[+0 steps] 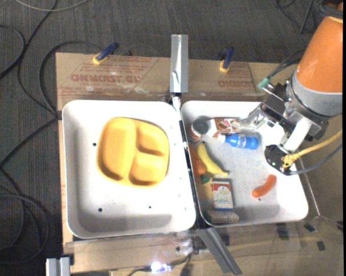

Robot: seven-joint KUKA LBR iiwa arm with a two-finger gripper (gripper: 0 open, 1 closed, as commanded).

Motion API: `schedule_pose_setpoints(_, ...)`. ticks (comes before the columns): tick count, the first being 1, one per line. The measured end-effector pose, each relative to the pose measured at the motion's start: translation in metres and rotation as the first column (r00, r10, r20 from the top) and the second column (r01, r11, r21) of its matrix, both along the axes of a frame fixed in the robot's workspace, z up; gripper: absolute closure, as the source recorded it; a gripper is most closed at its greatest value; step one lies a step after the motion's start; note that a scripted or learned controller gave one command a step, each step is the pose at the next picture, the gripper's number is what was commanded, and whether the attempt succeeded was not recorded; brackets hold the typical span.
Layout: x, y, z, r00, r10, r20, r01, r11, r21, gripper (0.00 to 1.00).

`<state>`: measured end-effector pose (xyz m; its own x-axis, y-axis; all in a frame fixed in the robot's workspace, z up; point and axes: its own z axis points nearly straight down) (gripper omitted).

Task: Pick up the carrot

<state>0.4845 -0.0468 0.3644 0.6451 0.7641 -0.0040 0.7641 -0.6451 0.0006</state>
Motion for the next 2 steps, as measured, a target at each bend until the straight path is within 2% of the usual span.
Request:
schedule_pose_setpoints(1, 0.011, 0.049, 0.07, 0.988, 0.152, 0.0, -0.152, 0.988, 0.0, 0.0)
schedule_pose_setpoints(2, 0.0, 0.062, 0.07, 0.621, 0.784, 0.0, -0.784, 0.621, 0.001, 0.0)
